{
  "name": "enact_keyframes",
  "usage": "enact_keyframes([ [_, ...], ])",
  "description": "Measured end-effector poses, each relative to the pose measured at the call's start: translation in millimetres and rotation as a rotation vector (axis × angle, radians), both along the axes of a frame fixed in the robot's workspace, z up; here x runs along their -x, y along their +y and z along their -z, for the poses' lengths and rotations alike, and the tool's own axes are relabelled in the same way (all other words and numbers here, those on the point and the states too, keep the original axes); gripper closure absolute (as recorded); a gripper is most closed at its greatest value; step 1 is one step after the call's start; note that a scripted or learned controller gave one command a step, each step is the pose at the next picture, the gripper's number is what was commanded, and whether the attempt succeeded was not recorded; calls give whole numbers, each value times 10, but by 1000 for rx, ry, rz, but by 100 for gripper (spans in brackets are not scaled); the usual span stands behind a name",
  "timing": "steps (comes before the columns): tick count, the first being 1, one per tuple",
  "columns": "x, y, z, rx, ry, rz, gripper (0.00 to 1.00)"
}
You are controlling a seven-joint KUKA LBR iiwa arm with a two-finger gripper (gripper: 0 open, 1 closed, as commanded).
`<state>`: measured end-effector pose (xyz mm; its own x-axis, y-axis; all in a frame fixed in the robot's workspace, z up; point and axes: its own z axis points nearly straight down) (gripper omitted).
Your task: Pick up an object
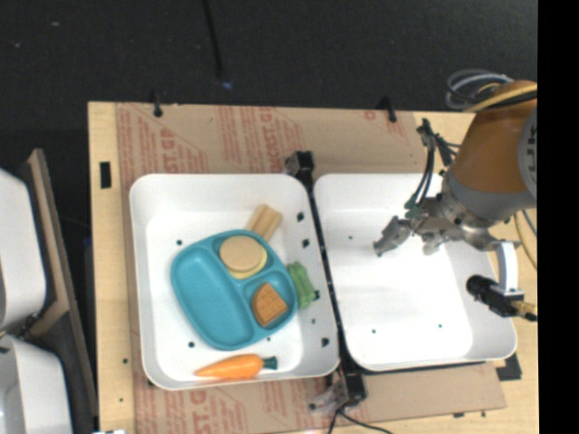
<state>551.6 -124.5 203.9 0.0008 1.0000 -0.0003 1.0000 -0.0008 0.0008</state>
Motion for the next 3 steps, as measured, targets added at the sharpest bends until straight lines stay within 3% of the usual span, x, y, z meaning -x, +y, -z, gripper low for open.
enact_keyframes([
  [1, -1, -13, 371, 0, 3, 0, 0],
  [3, -230, 32, 741, 0, 2, 0, 0],
])
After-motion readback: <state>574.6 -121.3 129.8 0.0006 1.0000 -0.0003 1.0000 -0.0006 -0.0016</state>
